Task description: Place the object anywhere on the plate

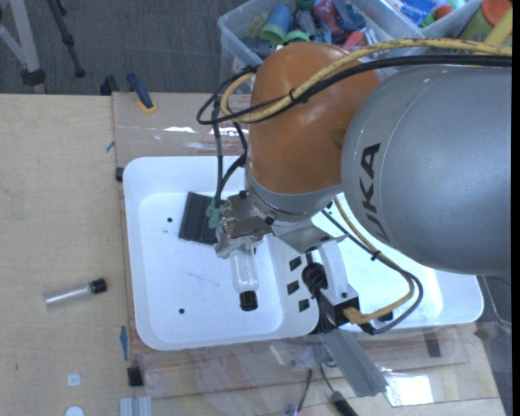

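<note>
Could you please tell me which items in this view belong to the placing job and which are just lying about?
Job:
- gripper
- clear vial with a black cap, below the gripper
- left white bin

Lying about:
- second vial on the bench
- crate of colourful items
- blue clamp

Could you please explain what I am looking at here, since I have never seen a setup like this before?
This is one picture from a camera fixed above a workbench, looking down at a slant. The big grey and orange shape is a robot arm reaching in from the right. At its tip is a two-finger gripper, poised over a shallow white bin. Directly below the gripper lies a clear vial with a black cap; whether it is actually gripped is hard to tell. A dark flat rectangular piece lies in the bin beside it. A second clear vial rests on the wooden bench, left of the bin.
</note>
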Motion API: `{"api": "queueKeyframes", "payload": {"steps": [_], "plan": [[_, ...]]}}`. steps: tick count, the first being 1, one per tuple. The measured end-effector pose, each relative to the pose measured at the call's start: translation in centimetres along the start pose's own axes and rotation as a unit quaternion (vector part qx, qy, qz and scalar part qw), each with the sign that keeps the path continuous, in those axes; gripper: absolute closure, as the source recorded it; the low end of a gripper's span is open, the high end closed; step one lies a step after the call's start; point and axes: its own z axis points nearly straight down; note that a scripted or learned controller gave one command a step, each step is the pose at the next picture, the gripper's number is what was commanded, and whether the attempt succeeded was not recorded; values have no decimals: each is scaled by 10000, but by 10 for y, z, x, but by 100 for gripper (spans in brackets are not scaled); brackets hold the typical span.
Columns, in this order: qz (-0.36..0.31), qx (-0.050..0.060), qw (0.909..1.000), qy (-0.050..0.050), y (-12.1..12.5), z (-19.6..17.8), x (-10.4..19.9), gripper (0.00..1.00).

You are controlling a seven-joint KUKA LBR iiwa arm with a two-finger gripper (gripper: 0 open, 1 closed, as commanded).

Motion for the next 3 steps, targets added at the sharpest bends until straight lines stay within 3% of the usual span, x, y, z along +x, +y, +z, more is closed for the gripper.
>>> {"api": "queueKeyframes", "payload": {"steps": [1,2,3], "plan": [[-426,-25,9991,-2,86,-94,-30,100],[-2255,-7,9742,-2,110,-23,-27,100],[-2356,-9,9719,-5,134,36,-28,100]]}}
